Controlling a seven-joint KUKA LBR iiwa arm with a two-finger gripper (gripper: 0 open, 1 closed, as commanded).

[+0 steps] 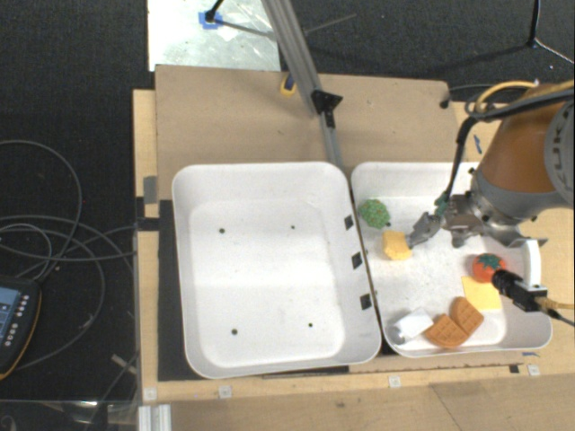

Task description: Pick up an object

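Observation:
The right bin (pixel 422 176) holds a green broccoli-like piece (pixel 375 212), a yellow chunk (pixel 396 245), a red tomato-like piece (pixel 487 266), a flat yellow slice (pixel 482 293), a brown waffle-like piece (pixel 455 322) and a small white-grey object (pixel 412 324). My gripper (pixel 422 230) reaches in from the right and hangs low over the bin, just right of the yellow chunk and below-right of the green piece. Nothing shows between its fingers. The arm's grey and orange body covers the bin's far right corner.
The left bin (pixel 193 268) sits beside the right one, sharing a raised edge with black clips (pixel 357 260). A slanted grey pole (pixel 301 57) crosses the back of the bench. Cables lie on the floor at left.

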